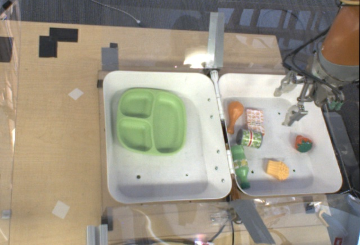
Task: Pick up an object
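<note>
While the gripper (292, 102) hangs with fingers wide and nothing between them, a red strawberry toy (304, 144) lies at its five o'clock

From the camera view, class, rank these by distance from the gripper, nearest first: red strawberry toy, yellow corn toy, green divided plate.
From the gripper:
1. Red strawberry toy, just below it in the right bin.
2. Yellow corn toy, lower in the same bin.
3. Green divided plate, across in the left bin.
</note>
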